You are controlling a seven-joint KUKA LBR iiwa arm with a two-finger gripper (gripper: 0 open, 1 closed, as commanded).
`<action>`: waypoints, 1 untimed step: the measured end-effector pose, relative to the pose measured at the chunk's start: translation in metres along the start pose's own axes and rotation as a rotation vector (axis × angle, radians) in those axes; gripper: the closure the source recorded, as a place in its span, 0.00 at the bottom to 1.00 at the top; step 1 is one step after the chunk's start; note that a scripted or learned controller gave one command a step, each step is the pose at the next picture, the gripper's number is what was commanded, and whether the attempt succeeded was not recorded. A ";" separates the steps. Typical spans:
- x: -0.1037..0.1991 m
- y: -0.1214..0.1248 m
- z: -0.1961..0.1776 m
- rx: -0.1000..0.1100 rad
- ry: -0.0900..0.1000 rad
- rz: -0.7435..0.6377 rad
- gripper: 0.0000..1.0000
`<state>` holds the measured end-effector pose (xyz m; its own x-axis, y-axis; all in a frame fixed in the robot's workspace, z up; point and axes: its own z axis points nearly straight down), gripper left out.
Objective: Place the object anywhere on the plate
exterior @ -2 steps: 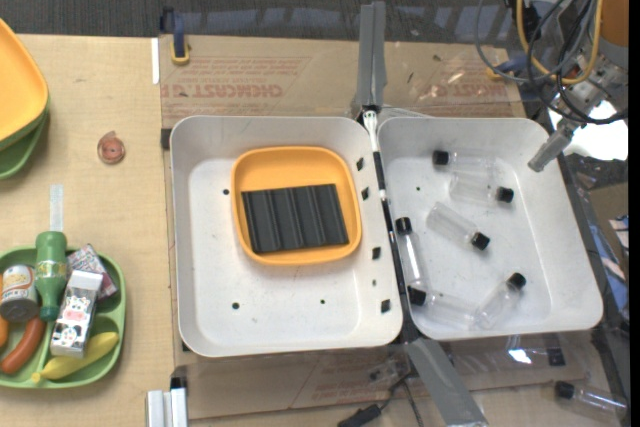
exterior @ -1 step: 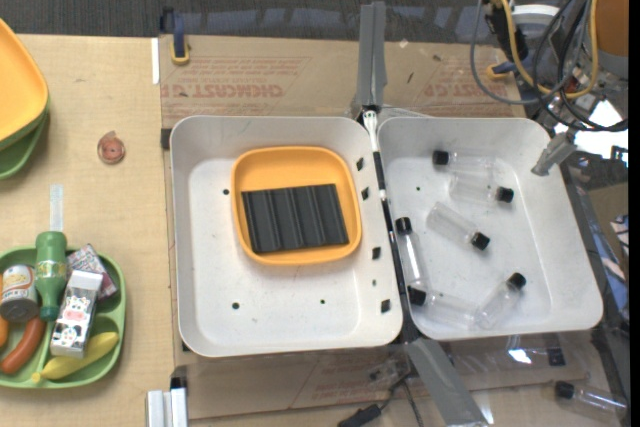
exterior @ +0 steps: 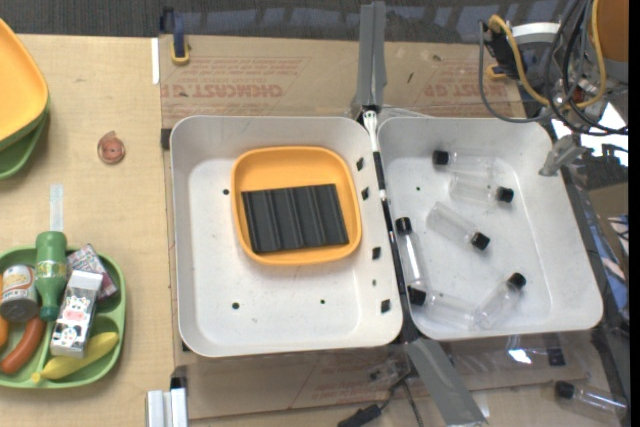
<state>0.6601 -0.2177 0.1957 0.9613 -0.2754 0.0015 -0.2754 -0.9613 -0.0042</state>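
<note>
Gripper (exterior: 560,153) low at the right bin's (exterior: 560,315) far-right rim, beneath hanging cables (exterior: 520,65); open or shut, impossible to tell. Clear black-capped vials (exterior: 455,225) lying scattered inside that bin, apart from the gripper. Orange plate (exterior: 245,185) in the left bin (exterior: 200,315), bearing 1 dark ribbed slab (exterior: 295,218).

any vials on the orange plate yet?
No. The orange plate in the left bin bears only a dark ribbed pad; the clear vials all lie in the right bin.
</note>
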 end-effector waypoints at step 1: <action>-0.021 0.007 0.000 0.001 -0.001 -0.070 0.00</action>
<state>0.6381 -0.2187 0.1952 0.9783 -0.2073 0.0008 -0.2073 -0.9783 -0.0047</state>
